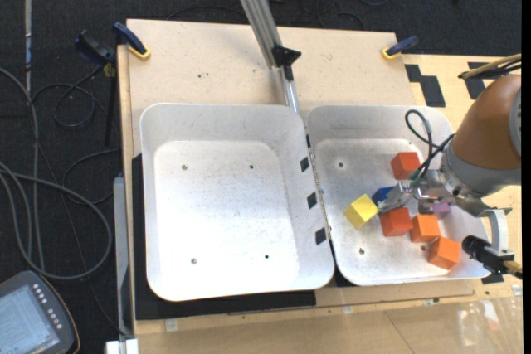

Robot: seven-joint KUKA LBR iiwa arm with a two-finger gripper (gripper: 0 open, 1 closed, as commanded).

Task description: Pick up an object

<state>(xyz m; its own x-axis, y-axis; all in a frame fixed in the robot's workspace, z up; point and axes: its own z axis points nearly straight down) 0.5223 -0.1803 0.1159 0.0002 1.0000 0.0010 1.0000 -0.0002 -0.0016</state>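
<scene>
The right bin [348, 133] holds a cluster of small blocks. A yellow block [361, 210] lies left of a red-orange block [396, 221], with a small blue piece [383, 196] just behind them. Another red-orange block [406, 164] sits farther back. Two orange blocks [426, 226] [444, 252] lie toward the front right. My gripper [412, 193] hangs low over the middle of this cluster, between the blue piece and the orange blocks. The wrist and the orange band [491, 124] hide much of it. Something pale purple [441, 209] peeks out beside the wrist.
The left bin [220, 195] sits beside the right one, separated by a rim with black markers. A slanted metal pole [253, 0] crosses the back of the bench. Blue-and-yellow clamps [129, 41] [400, 47] grip the board's far corners.
</scene>
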